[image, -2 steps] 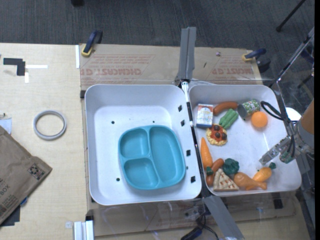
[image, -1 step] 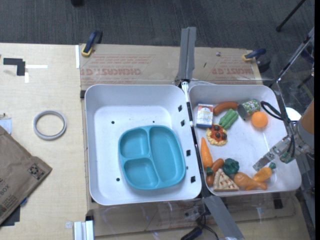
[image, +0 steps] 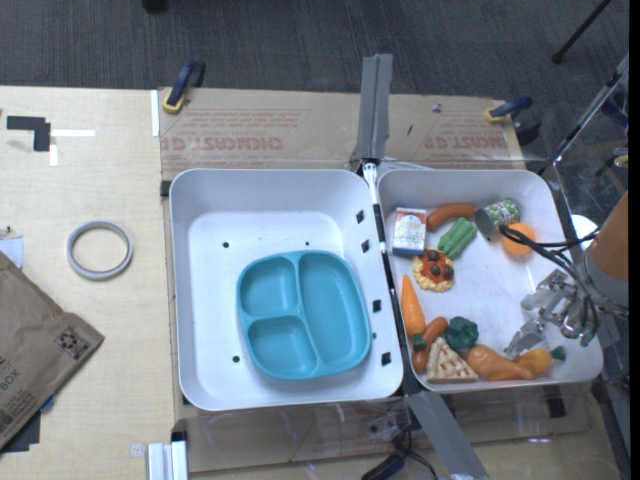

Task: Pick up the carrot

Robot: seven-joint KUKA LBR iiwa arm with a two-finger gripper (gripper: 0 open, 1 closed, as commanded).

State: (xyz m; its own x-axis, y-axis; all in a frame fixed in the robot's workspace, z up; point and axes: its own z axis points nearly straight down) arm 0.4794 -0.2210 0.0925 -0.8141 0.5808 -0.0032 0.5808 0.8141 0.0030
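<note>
An orange carrot lies lengthwise along the left wall of the right bin. A second orange, carrot-like piece lies along that bin's front wall, with a small green bit at its right end. My gripper reaches in from the right and hovers low over the bin's front right part, just above and to the right of that second piece. Its metal fingers stand open with nothing between them. The carrot at the left wall is far to the gripper's left.
The right bin also holds a pizza slice, broccoli, a small tart, a white box, a sausage, green pods and an orange. A teal divided plate sits in the left bin.
</note>
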